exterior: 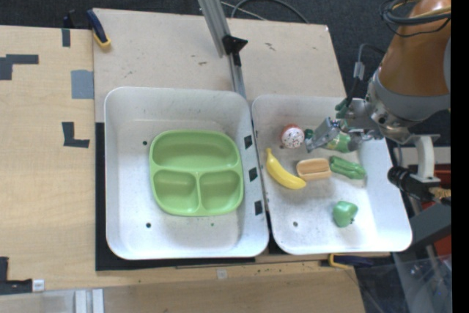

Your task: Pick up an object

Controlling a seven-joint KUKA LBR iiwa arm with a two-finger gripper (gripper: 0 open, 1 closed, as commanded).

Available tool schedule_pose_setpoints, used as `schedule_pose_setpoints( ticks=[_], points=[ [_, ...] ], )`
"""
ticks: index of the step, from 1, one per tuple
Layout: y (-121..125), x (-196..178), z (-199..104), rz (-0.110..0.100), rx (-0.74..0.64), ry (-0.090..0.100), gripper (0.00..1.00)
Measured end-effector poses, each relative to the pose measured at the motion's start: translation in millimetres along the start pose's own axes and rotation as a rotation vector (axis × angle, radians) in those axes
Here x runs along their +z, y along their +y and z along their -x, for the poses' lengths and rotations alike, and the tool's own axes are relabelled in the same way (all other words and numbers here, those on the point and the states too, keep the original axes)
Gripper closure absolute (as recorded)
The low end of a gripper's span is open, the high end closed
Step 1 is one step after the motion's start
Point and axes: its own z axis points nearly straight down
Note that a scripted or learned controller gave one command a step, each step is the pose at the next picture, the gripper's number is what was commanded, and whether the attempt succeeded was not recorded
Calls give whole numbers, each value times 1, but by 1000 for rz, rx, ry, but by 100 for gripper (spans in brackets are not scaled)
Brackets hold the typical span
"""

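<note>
**Station status: bench, bins and claw position**

1. Surface. The bench (44, 106) is pale wood-grain board with grey and dark tape marks on its left part. A lighter board (168, 62) lies behind the bins, and dark carpet-like floor shows beyond it. A slanted metal rail (209, 0) crosses the top of the view, with thin cables beside it. A blue-and-yellow clamp (99, 29) sits at the lighter board's far left corner.

2. Bins. The left bin (117, 179) holds a green divided plate (196, 172), three compartments, lying flat. The right bin (381, 223) holds a yellow banana (282, 172), a tan bun-shaped toy (314, 169) just beside it, a long green vegetable toy (348, 169), a green pepper-like toy (344, 213) nearer the front, and a small white ball with red marks (292, 136).

3. Writing. No label or brand is legible (the ball's marks are too small to read).

4. My claw (328, 137) hangs over the right bin's rear half, between the ball and the vegetable toy. Glare and clutter mask it, so I cannot tell its state. My wrist is cut off at the right.
</note>
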Motion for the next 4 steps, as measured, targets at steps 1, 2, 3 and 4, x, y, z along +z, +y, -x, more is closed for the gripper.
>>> schedule_pose_setpoints(
  ticks=[1,2,3,4],
  points=[
    [0,0,0,0,0,0,0],
    [2,62,-6,-7,1,1,0],
    [-5,112,2,-7,2,0,0],
    [-6,176,4,-7,1,1,0]
  ],
)
